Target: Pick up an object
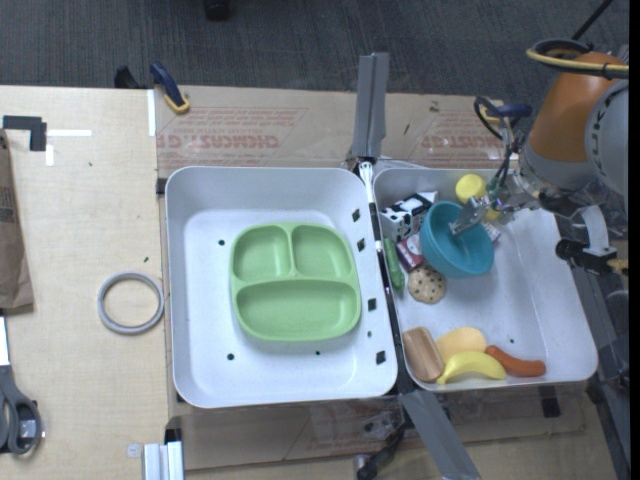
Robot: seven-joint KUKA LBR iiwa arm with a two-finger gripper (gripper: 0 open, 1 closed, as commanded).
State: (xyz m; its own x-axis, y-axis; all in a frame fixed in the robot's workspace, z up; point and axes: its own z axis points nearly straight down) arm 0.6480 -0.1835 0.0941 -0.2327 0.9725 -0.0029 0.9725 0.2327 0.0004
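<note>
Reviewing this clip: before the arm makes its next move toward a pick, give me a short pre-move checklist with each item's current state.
1. Tool is over the right bin: ok.
2. Tool sits at the blue bowl, seemingly on its rim: ok.
3. Bowl secured between the fingers: cannot tell.
4. Neighbours crowd the bowl, yellow ball, dice, cookie: not ok, a lift may disturb them.
5. Banana and carrot lie apart at the near edge: ok.
6. Green divided plate lies flat in the left bin: ok.

Green tray (pixel 296 283), teal bowl (pixel 456 244) — yellow banana (pixel 472 368)
</note>
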